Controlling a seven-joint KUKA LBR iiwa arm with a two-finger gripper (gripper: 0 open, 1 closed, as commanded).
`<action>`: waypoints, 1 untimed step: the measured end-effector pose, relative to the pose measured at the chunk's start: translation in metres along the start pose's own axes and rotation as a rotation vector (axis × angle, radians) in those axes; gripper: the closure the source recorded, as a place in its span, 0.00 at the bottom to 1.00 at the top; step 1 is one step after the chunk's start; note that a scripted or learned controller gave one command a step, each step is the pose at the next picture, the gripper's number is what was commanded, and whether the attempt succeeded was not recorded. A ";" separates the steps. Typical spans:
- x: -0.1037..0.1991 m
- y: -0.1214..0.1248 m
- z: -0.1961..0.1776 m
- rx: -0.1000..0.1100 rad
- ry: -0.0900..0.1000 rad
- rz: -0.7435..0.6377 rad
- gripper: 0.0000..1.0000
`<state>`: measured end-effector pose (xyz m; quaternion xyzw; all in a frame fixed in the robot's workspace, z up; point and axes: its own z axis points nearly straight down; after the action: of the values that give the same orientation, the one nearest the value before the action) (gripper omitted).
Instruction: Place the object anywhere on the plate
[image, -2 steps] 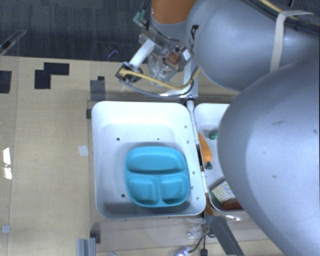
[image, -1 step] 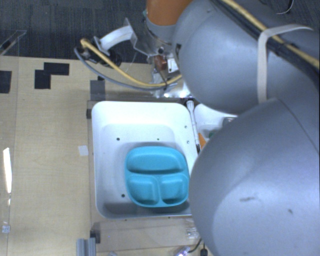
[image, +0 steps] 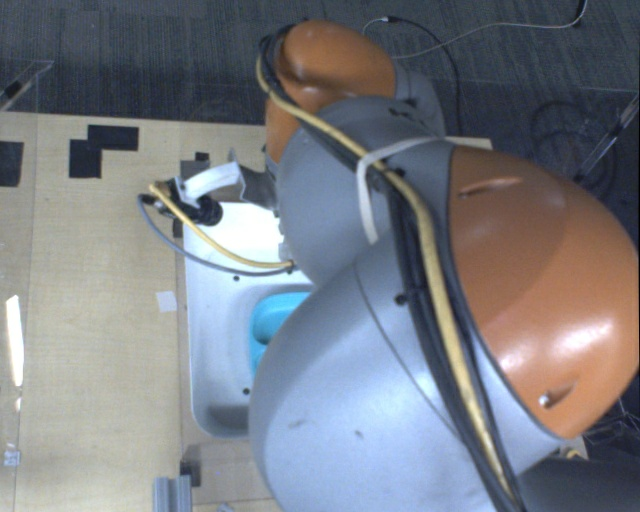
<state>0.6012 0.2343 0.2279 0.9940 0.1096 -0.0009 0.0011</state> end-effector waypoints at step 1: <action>0.019 0.037 -0.005 0.001 0.002 -0.070 1.00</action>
<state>0.6283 0.2023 0.2330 0.9895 0.1443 -0.0002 0.0004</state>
